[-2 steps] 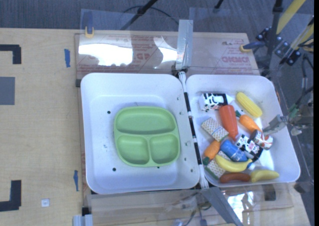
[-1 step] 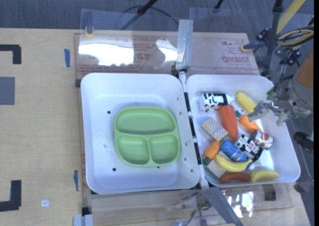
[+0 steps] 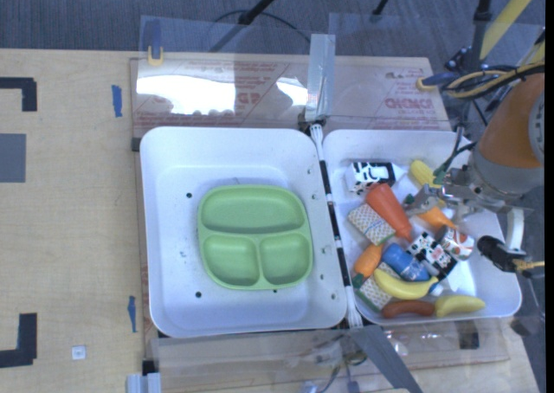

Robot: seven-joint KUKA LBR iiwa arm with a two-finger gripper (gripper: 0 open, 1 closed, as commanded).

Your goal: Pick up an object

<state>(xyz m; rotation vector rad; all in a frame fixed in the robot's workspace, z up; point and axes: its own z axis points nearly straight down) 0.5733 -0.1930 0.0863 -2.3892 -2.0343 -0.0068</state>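
Toy pile: carrot [image 3: 389, 209], banana [image 3: 405, 286], blue cup [image 3: 399, 259] and other small toys crowd the right bin [image 3: 506, 300].
Gripper [image 3: 443, 195]: low over the pile's right side, near the bin's right wall; finger spread cannot be told.
Left bin [image 3: 164, 209]: holds a green divided plate [image 3: 255, 236], with bare floor all round it.
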